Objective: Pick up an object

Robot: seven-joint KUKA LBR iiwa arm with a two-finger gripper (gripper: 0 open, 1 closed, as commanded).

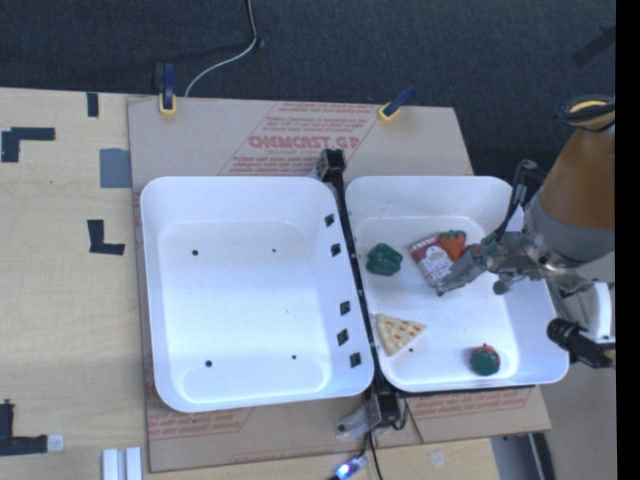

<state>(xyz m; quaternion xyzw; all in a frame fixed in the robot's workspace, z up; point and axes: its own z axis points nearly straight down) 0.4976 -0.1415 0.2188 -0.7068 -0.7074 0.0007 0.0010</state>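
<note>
In the right bin (520, 368), the end effector (462, 273) hangs low against a red and white packet (432, 259); whether it grips, I cannot tell. A good pick means straddling the packet squarely, clear of the green toy (384, 259).

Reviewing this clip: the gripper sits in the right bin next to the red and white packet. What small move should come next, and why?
Probably a short drop straight down onto the red and white packet, then close. The gripper sits at the packet's right edge in the right white bin, beside the small orange piece. Nothing shows between its fingers yet, and the green lump and yellow pizza-slice toy lie farther off.
</note>
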